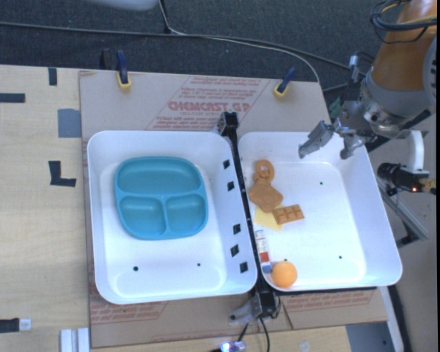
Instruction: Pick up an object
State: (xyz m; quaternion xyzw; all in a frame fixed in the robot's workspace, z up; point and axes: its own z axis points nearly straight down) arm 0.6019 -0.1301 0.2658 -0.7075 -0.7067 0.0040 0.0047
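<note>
I see the pincer (328, 144) over the far right rim of the right bin (352, 218), its two fingers spread apart with nothing between them. Below and left of the pincer, inside that bin, lie a pretzel-shaped piece (263, 171), a brown cookie-like piece (265, 195) and a waffle piece (288, 215) on a yellow slice (265, 219). Further below, an orange ball (284, 273) rests near the bin's lower left corner. Well left of the pincer, the left bin (103, 196) holds a blue divided tray (161, 197).

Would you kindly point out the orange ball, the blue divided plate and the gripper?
orange ball (284, 273): camera view, middle of the ball.
blue divided plate (161, 197): camera view, centre ridge.
gripper (329, 147): camera view, midway between its fingers.
</note>
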